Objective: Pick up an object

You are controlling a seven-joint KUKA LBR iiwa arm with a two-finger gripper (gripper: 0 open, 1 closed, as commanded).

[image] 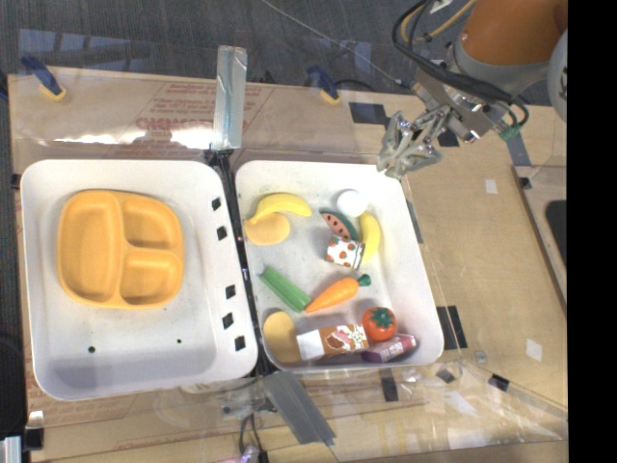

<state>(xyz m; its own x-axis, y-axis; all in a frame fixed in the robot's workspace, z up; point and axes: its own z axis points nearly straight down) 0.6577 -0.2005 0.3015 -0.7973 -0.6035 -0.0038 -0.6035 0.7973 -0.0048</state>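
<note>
1. Closest to the camera, along the near wall of the right bin point(424, 297): one small carton point(333, 340) lying flat, one purple packet point(390, 349) beside it, one tomato point(379, 323) touching the carton's end, and one tan round disc point(280, 328) in the near left corner.
2. A bit further in, one carrot point(335, 294) and one green stick-shaped piece point(284, 288), lying at angles to each other, tips nearly meeting.
3. Mid bin: one little red-and-white box point(342, 253) and one watermelon slice point(336, 226) just behind it.
4. Bananas: I count two, one point(280, 204) at the far left next to another tan disc point(267, 229), one point(370, 236) against the right side. One white ball point(351, 202) sits between them at the back.
5. Left bin point(39, 258) has one yellow divided plate point(120, 249), three compartments.
6. Furthest back, the arm point(511, 17) comes in from the upper right, wrist angled down and left.
7. The gripper point(400, 152) hangs over the right bin's far right corner, above everything. Fingers look slightly apart with nothing between them, so every pickable object is down in the bin.
</note>
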